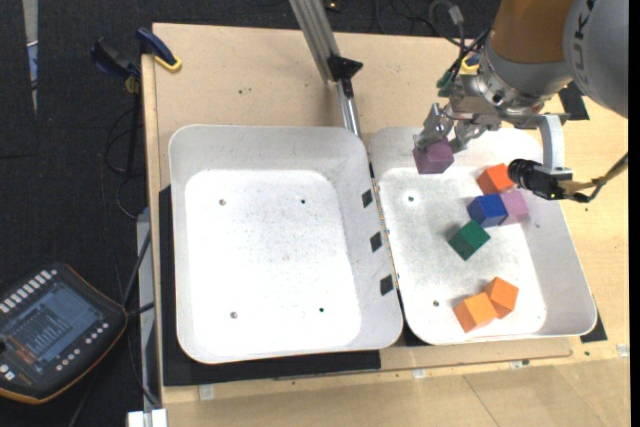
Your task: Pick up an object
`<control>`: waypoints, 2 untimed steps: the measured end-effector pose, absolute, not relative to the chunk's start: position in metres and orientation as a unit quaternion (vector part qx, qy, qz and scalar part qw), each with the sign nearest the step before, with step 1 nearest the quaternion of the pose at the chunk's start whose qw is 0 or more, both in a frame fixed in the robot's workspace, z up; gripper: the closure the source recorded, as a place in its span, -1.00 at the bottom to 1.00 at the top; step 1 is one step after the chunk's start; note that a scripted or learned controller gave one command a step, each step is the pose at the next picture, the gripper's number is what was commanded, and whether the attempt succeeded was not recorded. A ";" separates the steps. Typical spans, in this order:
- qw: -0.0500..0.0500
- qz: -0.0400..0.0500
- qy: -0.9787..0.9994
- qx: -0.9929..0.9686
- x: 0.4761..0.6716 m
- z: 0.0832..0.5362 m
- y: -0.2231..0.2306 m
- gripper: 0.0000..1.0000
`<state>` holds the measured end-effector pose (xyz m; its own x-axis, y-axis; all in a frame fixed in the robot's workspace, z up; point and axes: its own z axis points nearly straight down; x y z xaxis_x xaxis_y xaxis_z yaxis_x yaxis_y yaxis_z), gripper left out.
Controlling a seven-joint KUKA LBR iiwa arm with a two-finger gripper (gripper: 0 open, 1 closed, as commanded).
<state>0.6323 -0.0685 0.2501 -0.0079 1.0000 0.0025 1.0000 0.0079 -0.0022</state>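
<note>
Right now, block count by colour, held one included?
Purple: 1, the purple block, between the fingers of the tool
Orange: 3, one orange block near the far side, two near the front
Blue: 1, the blue block
Pink: 1, the pink block
Green: 1, the green block
Total: 7, the six loose ones in the right bin

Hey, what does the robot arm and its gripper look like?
The arm is bulky and rounded, grey with a broad orange band above the wrist. Thin cables loop over its top and trail by the wrist. The gripper is a small metallic grey assembly with two narrow fingers.
</note>
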 end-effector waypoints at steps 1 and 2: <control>0.002 0.000 -0.710 -0.705 0.611 0.254 -0.027 1.00; 0.002 0.001 -0.710 -0.704 0.596 0.250 0.019 1.00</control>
<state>0.5963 0.0188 0.2501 -0.0075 1.0000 0.0012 1.0000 0.0075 -0.0032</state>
